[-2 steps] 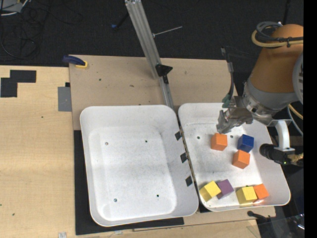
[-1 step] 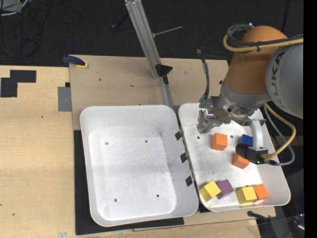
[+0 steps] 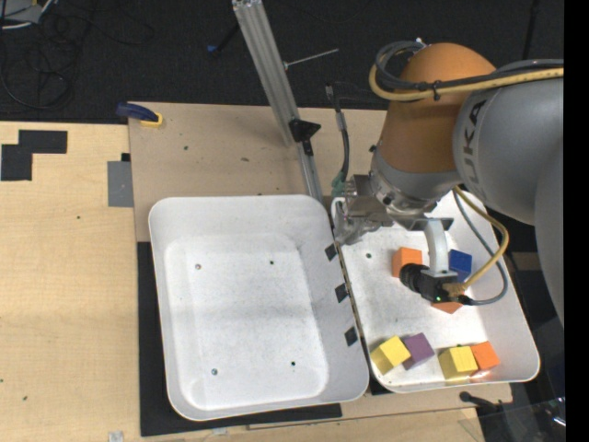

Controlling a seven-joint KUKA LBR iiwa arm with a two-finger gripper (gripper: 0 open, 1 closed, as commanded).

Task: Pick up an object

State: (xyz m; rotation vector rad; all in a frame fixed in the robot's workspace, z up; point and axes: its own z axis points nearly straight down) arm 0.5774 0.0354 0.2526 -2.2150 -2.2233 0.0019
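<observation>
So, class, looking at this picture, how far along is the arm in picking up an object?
Done: the gripper hangs low over the right bin, near its left rim. In hand: no block is visibly held; the yellow block, the purple block beside it and the other blocks lie on the bin floor. Left: settle on one block, grasp it and lift it clear.
</observation>
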